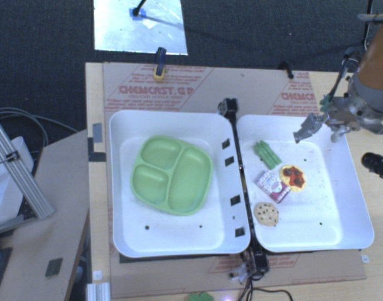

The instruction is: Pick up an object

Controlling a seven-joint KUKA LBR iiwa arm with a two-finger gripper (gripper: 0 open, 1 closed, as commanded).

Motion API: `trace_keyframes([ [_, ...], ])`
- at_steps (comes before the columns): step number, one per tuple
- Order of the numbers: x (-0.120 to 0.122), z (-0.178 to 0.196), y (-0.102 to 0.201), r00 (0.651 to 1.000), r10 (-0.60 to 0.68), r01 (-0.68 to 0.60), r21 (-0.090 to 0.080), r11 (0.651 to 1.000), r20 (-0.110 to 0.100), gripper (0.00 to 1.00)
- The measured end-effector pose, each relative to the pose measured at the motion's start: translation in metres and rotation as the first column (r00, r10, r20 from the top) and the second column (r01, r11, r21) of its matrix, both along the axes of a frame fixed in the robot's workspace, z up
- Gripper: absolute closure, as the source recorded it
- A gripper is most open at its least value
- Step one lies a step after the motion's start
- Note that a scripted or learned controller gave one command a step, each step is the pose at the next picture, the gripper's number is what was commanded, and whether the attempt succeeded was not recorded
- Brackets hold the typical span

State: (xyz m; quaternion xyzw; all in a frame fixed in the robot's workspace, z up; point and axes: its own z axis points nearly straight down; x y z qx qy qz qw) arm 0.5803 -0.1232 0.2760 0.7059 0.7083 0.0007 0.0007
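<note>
The right bin holds a green bundle of beans, a pink-and-white packet, a small pizza slice with red topping and a cookie. My gripper hovers over the bin's upper right part, its two fingers spread apart with nothing between them. One finger points down-left toward the beans, which lie well to its left and below. The arm's grey wrist and orange band enter from the right edge.
The left bin holds a light green divided plate. A black divider with clips runs between the bins. A yellow clamp sits at the board's far edge, and a shiny metal sheet lies beyond it.
</note>
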Motion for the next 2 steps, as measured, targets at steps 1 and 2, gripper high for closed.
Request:
trace_keyframes([
  [1,-0.012,-0.197,-0.034,1.0,-0.005,0.005,-0.001,1.0,-0.002,0.0],
  [2,-0.008,-0.178,-0.033,1.0,-0.002,0.002,-0.002,1.0,0.009,1.0],
])
